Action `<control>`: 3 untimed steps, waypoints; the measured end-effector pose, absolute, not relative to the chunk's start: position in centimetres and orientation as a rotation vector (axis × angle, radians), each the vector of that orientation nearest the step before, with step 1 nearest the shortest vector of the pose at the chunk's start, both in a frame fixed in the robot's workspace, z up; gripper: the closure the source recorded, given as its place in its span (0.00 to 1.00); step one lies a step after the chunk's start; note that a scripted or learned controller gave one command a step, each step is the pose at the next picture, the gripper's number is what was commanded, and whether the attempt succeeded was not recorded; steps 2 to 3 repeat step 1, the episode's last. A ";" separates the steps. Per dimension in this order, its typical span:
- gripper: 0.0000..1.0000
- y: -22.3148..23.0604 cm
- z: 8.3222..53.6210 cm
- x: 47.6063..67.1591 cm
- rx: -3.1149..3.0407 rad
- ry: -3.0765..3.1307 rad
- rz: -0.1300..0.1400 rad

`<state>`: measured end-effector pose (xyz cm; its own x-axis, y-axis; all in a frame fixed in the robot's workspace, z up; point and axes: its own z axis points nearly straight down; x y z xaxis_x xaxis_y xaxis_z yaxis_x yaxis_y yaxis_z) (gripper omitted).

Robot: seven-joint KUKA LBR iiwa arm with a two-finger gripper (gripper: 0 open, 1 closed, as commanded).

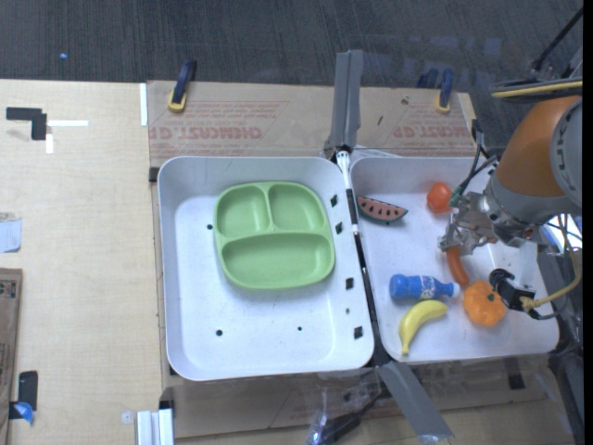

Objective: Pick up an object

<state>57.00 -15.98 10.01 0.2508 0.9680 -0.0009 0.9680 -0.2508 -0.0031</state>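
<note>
You have two shallow white bins side by side on the bench. The left white bin (185,332) holds a light green plastic plate with three compartments (275,235), lying flat toward the bin's far half. The right white bin (408,179) holds the loose toys: a red watermelon slice with a green rind (382,209) near its far left corner, a small round orange-red fruit (438,197) further right along the far side, a blue plastic bottle with a white label (422,287) lying on its side near the middle, a yellow banana (420,323) just in front of the bottle toward the near edge, and an orange bell pepper with a dark stem (485,304) to the right of the bottle.

The grey arm with the orange band (542,142) comes in from the right, and its two-finger gripper (458,247) is low over the right bin. Directly beneath it you see a slim orange-red carrot-like piece (458,267), running from the gripper down toward the pepper; the tips sit at its upper end, but whether they are open, closed or clamped on it cannot be told from this angle. The carrot's lower end lies between the bottle's cap and the pepper
</note>
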 end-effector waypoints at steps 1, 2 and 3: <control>1.00 -6.8 19.1 60.3 -2.646 -1.692 0.005; 1.00 -6.8 19.1 60.3 -2.646 -1.692 0.005; 1.00 -6.8 19.1 60.3 -2.646 -1.692 0.005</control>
